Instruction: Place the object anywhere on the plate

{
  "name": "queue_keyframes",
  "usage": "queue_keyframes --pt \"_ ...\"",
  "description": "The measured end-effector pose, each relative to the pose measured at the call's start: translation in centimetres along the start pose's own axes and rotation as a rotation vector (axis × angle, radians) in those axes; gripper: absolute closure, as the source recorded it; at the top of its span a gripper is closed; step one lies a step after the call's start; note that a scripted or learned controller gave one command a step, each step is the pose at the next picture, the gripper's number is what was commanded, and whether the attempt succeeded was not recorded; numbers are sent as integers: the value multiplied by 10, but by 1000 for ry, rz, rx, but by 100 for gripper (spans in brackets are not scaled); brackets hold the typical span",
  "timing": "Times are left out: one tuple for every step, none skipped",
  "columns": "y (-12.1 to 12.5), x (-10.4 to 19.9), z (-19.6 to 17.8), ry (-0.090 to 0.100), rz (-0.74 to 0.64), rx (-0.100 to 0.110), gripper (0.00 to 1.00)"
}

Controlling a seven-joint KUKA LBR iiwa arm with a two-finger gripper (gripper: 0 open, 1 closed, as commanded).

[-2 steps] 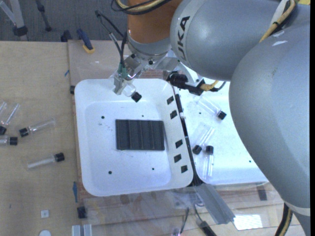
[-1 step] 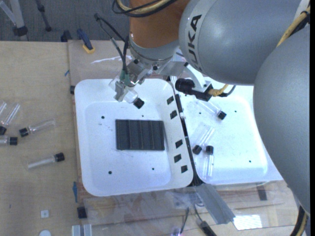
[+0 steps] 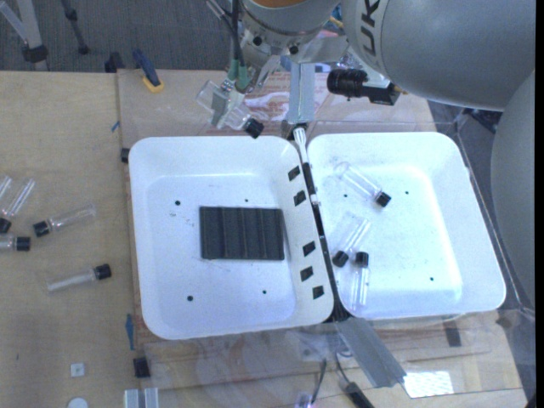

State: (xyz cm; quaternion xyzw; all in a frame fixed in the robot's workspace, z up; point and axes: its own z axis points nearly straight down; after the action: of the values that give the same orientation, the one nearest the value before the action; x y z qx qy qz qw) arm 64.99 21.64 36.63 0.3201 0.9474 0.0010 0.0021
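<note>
A dark grey ribbed plate [image 3: 242, 233] lies flat in the middle of the left bin [image 3: 161, 164]. My gripper [image 3: 270, 107] hangs over the back edge of the bench, just behind where the two bins meet. Its two fingers stand wide apart with nothing between them, one grey finger [image 3: 299, 100] pointing down at the divider. A clear vial with a black cap [image 3: 228, 107] lies just left of the gripper, behind the left bin. Three more clear vials lie in the right bin [image 3: 442, 155]: one at the back [image 3: 364, 184] and two near the divider [image 3: 350, 238] [image 3: 359, 277].
Several loose vials [image 3: 64, 221] lie on the wooden bench left of the bins. A black strip with clips [image 3: 308, 228] runs between the bins. The arm's large grey body [image 3: 450, 32] covers the upper right.
</note>
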Motion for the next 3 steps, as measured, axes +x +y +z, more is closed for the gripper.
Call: queue_keyframes --pt "-48 64 90 4 326 7 100" --pt "-47 54 90 1 701 4 100" --pt "-57 73 144 3 1092 12 100"
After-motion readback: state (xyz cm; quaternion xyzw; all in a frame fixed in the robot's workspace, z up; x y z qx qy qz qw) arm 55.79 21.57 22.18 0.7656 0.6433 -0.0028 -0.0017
